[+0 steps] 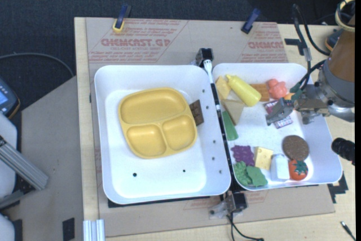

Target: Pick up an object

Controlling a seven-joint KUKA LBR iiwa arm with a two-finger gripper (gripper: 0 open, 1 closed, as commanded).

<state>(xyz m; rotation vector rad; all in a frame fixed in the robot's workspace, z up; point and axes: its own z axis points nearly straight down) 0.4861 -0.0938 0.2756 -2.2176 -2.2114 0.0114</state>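
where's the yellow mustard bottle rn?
In the right bin, upper-left area: the yellow mustard bottle lies tilted just above the green piece, near the divider between bins.

Yellow divided plate [155,121] in left bin [107,138]; blue clamps [120,18]

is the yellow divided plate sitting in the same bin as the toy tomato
No. The yellow divided plate lies in the left bin, while the toy tomato sits in the right bin's near corner.

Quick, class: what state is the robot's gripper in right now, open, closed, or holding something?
Gripper: low over the right bin, above a small grey-and-red object; open or closed cannot be told from this view.
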